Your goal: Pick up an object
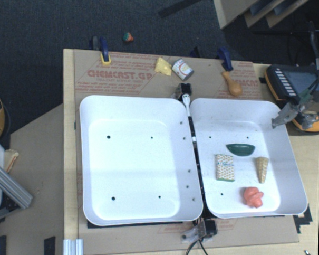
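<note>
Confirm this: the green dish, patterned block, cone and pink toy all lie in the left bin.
Wrong bin. The camera view shows the green dish, patterned block, cone and pink toy all lying in the right bin, not the left bin.

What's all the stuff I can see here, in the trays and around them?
Bins: two, white, side by side on the bench.
Bowl-like piece: one, dark green, right bin, farthest back.
Patterned block: one, pale with greenish print, right bin, left of the cone.
Cone: one, tan, right bin, right side.
Lumpy toy: one, salmon pink, right bin, front.
Wedge: one, yellow, on the bench behind the bins.
Small carton: one, white and grey, beside the wedge.
Clamps: two, blue, bench's back edge.
Hand: one, grey, over the right bin's back right corner, apart from the objects.
</note>
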`<action>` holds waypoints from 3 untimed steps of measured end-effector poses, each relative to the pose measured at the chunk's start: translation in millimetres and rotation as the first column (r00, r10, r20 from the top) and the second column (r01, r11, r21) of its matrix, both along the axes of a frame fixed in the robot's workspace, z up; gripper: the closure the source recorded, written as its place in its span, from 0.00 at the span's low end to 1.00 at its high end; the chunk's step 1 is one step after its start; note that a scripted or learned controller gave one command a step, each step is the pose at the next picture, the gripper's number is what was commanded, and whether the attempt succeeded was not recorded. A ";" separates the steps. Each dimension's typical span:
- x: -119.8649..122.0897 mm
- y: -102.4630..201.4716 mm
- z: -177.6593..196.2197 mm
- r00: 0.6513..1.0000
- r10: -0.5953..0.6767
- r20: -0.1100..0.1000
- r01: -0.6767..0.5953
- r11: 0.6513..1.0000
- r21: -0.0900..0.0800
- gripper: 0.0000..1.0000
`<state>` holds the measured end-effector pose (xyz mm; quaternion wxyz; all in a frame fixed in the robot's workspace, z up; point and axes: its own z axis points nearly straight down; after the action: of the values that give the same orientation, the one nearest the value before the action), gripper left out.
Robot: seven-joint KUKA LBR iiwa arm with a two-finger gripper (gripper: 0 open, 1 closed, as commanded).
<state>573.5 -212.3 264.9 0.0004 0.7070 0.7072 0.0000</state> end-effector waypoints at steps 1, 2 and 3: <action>-4.3 10.3 -133.5 1.000 0.000 -0.013 0.000 1.000 0.005 0.00; 20.6 47.8 -182.2 1.000 0.003 -0.002 -0.003 1.000 0.002 0.00; 21.3 45.5 -167.9 1.000 0.001 0.004 -0.001 1.000 -0.001 1.00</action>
<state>594.8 -166.7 97.0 0.0023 0.7067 0.7075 0.0010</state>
